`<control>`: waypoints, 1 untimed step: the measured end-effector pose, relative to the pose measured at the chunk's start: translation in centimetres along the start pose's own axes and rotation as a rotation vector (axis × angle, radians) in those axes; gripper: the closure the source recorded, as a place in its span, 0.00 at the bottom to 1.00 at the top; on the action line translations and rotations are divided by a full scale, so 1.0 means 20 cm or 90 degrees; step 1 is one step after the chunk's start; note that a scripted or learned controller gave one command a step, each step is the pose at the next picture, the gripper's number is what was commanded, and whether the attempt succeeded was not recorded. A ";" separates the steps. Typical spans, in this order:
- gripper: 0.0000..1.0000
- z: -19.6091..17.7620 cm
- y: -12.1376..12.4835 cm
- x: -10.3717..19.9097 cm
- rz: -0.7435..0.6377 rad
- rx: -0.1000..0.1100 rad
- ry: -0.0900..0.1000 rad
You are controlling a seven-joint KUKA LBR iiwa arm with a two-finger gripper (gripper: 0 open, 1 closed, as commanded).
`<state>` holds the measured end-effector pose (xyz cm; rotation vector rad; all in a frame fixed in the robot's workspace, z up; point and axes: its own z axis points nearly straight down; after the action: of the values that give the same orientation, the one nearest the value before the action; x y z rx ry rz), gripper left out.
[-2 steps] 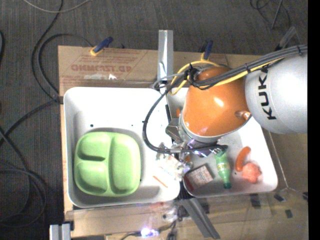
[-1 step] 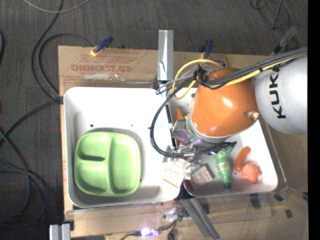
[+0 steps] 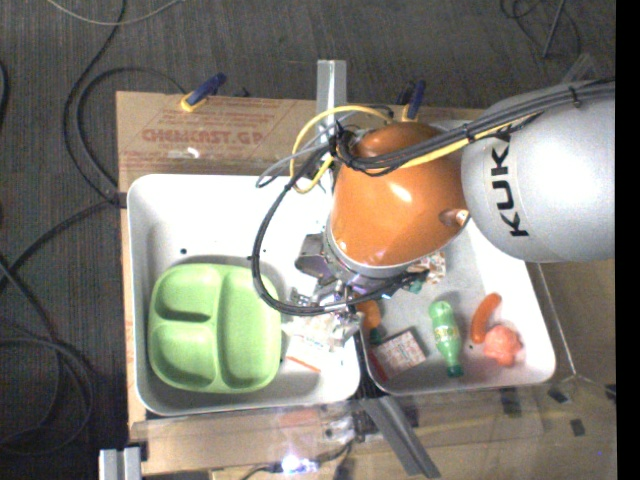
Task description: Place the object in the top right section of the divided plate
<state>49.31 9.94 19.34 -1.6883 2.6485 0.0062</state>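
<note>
Arm hangs over the bin divider, hiding the gripper; can't tell its state or any hold. Plate sits in left bin. Bottle, carrot lie right; target object unclear. Risk: empty grasp, wrong section.

The divided plate is lime green. Both bins are white. The bottle is green, the carrot-like piece orange, the lumpy toy pink. The arm is grey with an orange band.
</note>
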 end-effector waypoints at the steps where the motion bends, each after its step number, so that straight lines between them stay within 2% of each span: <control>1: 1.00 0.05 -0.06 0.23 -0.008 0.000 0.000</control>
<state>48.37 5.23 18.33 -1.7056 2.6377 0.0052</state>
